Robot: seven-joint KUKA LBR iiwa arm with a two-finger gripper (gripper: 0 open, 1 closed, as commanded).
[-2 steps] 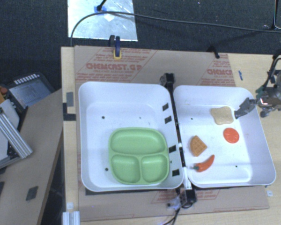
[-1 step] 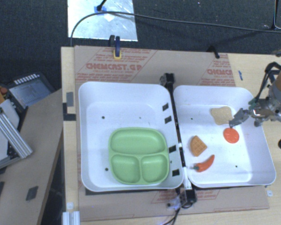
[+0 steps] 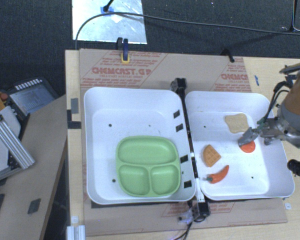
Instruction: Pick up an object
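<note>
Right now the gripper (image 3: 246, 140) is reaching into the right bin (image 3: 216, 194) from its right edge, sitting over a red round piece (image 3: 248, 147); I cannot tell how it is set. A tan slice (image 3: 236, 122) is lying near the far edge, a waffle piece (image 3: 211, 155) and red pepper (image 3: 218, 174) toward the left. A green divided tray (image 3: 148, 165) is resting in the left bin (image 3: 97, 134). Cardboard (image 3: 121, 70) beneath is reading "CHEMCAST GP".
</note>
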